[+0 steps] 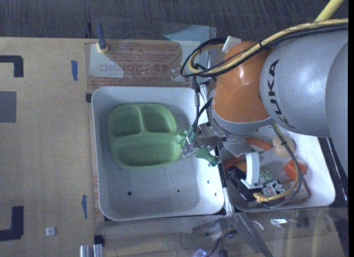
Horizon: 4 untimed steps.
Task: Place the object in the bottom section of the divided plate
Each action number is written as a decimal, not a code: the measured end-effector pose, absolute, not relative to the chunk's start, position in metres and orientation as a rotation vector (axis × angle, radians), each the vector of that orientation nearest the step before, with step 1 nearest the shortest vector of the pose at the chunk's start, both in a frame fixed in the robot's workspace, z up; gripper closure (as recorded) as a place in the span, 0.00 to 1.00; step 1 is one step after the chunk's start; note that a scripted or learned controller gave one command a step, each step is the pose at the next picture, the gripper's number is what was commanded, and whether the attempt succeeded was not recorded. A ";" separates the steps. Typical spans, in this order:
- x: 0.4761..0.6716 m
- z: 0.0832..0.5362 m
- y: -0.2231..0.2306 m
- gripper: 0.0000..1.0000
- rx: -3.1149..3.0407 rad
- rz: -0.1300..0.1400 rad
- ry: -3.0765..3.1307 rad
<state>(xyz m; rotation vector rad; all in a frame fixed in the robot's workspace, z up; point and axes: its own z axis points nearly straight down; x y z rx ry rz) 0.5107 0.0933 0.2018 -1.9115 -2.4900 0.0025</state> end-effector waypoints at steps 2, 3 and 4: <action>0.596 0.182 0.111 1.00 -1.726 0.001 -2.624; 0.574 0.219 0.159 1.00 -1.469 -0.004 -2.780; 0.574 0.219 0.158 0.00 -1.470 -0.004 -2.780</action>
